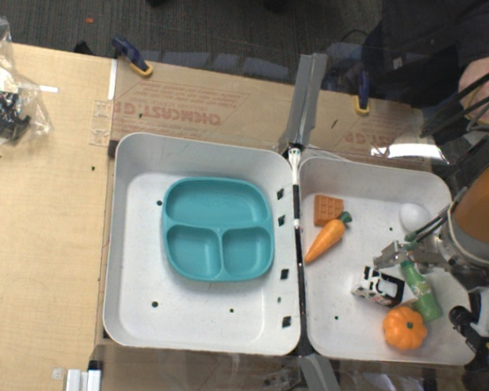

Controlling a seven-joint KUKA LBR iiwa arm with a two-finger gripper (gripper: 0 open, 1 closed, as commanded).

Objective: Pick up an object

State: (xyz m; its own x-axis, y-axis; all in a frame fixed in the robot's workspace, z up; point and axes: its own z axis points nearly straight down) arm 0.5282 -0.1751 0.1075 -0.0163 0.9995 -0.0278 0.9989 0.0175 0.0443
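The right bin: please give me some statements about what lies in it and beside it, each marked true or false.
1. A carrot lies in the right bin. True.
2. The teal plate is in the right bin. False: it is in the left bin.
3. The small pumpkin lies near the bin's front edge. True.
4. The carrot lies on the teal plate. False: it lies on the right bin's floor.

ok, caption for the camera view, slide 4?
KUKA arm's gripper over right bin among carrot, pumpkin, cow toy; teal tray in left bin.
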